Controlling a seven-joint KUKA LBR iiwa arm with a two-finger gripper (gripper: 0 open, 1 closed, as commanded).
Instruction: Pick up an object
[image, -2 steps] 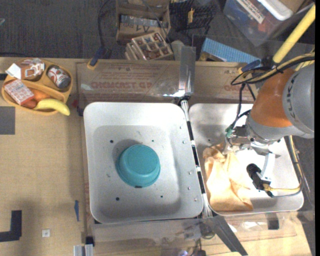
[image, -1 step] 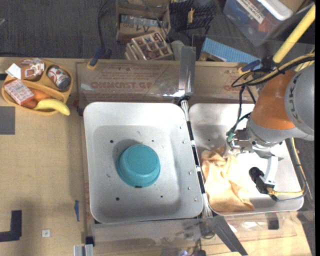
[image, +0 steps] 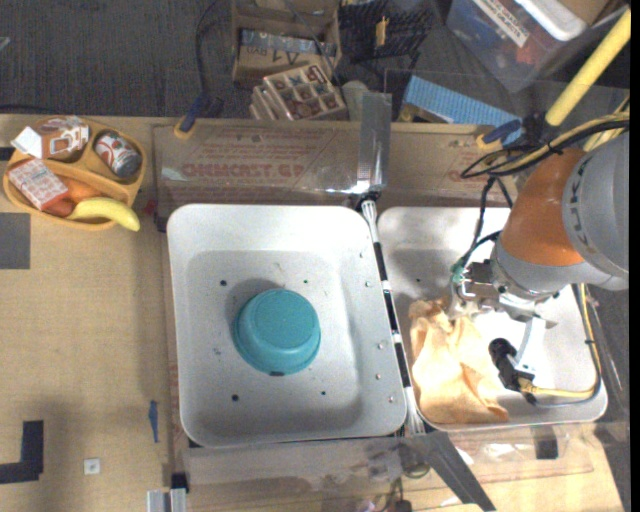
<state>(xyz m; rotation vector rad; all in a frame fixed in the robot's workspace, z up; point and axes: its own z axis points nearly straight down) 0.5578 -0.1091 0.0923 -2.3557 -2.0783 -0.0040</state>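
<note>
Two bins: your gripper (image: 478, 300) sits low over the orange cloth (image: 450, 365) in the right bin (image: 596, 405), probably positioned for pickup; jaw state I cannot tell.

The bench (image: 80, 350) bears two white bins (image: 200, 300) (side by side).

Lying at far left on the bench: yellow tray (image: 30, 196) holding small food packets, a banana (image: 106, 211) resting along its near edge. Standing behind both bins: low cardboard wall (image: 260, 166) with faded red print. Sitting beyond it on dark floor: printed boxes (image: 297, 90), blue pad (image: 455, 100).
</note>
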